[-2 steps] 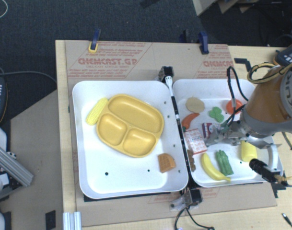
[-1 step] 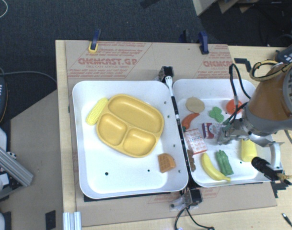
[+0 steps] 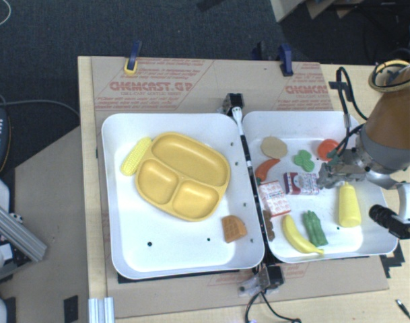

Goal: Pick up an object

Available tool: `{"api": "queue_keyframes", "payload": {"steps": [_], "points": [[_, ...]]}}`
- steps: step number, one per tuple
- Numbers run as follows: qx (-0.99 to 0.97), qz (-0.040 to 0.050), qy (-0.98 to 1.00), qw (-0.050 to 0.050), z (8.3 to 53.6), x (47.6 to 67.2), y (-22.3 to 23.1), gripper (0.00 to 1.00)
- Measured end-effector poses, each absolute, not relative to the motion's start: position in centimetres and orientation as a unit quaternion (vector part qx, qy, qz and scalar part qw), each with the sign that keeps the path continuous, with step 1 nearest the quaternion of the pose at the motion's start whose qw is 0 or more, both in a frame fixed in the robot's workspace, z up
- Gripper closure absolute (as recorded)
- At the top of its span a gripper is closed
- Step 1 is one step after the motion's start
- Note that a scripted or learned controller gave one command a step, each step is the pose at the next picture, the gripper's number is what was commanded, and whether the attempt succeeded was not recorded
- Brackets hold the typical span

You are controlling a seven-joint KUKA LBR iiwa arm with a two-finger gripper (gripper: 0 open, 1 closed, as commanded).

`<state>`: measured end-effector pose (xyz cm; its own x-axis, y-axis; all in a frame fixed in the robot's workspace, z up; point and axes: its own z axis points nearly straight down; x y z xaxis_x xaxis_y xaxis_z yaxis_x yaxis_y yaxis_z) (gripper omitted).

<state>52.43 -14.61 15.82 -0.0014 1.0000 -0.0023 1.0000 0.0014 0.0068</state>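
The right bin [image 3: 292,118] holds several toy foods. My gripper [image 3: 328,175] hangs low over its right half, at the right end of a silver and maroon snack packet [image 3: 300,183]. A yellow bottle [image 3: 349,206] lies just below the gripper, and a red tomato [image 3: 326,147] just above it. Further left are a green leafy piece [image 3: 302,159], a tan round piece [image 3: 274,147], a red sausage [image 3: 266,168] and a white and red packet [image 3: 274,197]. A banana [image 3: 297,235] and a green vegetable [image 3: 315,228] lie near the front wall.
The left bin [image 3: 124,234] carries a yellow divided plate [image 3: 181,175], a corn cob [image 3: 136,155] at its left and a brown waffle piece [image 3: 234,228] near the front right corner. The arm's grey and orange body [image 3: 393,126] covers the right bin's far right side.
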Motion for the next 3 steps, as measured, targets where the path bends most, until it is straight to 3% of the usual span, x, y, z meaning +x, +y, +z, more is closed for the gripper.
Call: {"api": "queue_keyframes", "payload": {"steps": [1,2,3], "points": [[0.707,0.0017,0.708,0.003,22.1,52.4,-14.2,1.00],[0.707,0.0007,0.708,0.002,22.5,52.5,-14.2,1.00],[0.705,0.0003,0.709,-0.002,21.6,52.7,-8.6,1.00]]}}
